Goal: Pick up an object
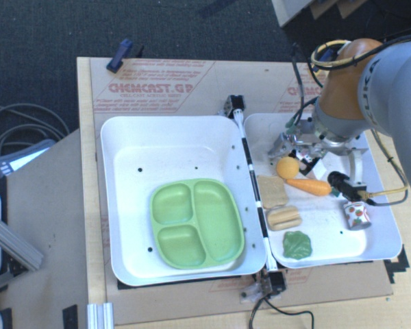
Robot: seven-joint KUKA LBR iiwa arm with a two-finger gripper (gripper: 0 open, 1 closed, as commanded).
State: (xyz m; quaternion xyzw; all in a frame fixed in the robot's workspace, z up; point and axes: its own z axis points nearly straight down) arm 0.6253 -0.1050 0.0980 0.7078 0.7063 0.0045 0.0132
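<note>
The right bin [380,242] holds several small items. A yellow round fruit [286,168] lies near its back left, touching an orange carrot [309,186] that points right. In front of them lie a tan bread slice [272,192], a bread roll [284,218] and a green leafy piece [298,245]. A small white patterned cup [356,215] rests near the right wall. My gripper [298,149] hangs low over the back of this bin, just behind and above the yellow fruit. Nothing is visibly held in it.
The left bin [123,156] holds a green divided plate [195,221] toward its front. A black clip [234,104] sits at the back where the bins meet. A blue object [119,55] lies on the cardboard behind the left bin. The grey arm covers the right bin's back right corner.
</note>
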